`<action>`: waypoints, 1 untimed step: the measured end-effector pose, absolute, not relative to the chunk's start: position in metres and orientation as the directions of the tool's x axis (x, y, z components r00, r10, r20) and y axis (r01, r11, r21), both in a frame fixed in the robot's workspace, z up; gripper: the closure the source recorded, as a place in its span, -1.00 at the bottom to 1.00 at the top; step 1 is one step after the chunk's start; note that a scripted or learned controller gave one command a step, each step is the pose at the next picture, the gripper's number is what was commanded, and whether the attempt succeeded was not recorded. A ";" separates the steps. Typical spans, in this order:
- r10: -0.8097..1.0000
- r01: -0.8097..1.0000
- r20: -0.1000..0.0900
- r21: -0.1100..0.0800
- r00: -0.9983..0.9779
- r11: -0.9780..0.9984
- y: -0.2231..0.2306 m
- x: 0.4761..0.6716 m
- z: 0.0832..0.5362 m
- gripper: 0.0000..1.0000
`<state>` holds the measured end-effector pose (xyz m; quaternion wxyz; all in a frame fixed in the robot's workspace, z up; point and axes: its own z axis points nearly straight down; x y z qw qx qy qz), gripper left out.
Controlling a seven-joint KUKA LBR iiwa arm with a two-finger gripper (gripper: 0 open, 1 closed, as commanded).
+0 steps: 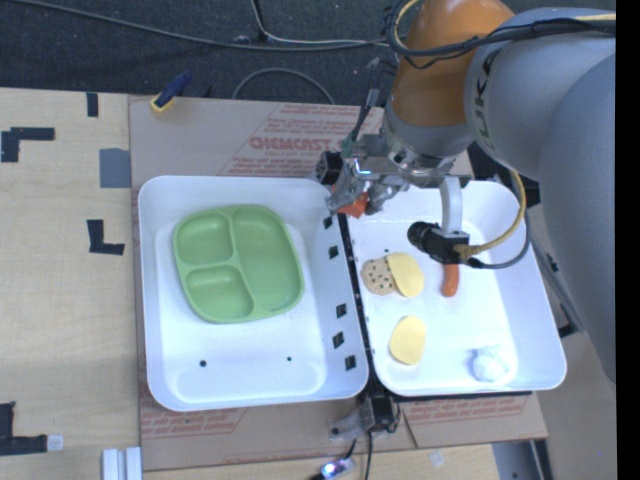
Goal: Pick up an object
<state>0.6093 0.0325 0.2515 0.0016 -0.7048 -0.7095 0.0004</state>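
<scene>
A grey KUKA arm point(540, 78) reaches in from the right over two shallow white bins on the counter point(60, 298). Its gripper point(352, 190) hangs above the far left corner of the right bin point(520, 378), close to the divider between the bins; whether the fingers are spread or pressed together cannot be told.

In the right bin lie a round cookie point(378, 276) touching a yellow piece point(405, 274), an orange carrot-like stick point(450, 279) just to their right, a second yellow piece point(407, 340) nearer the front, and a small white lump point(488, 365) at the near right corner. Bare floor stays open along the near edge.

The left bin point(240, 378) holds a green divided plate point(238, 262), with open room nearer.
</scene>
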 end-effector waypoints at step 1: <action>1.000 1.000 0.000 -0.005 -0.005 0.005 0.082 0.589 0.229 1.00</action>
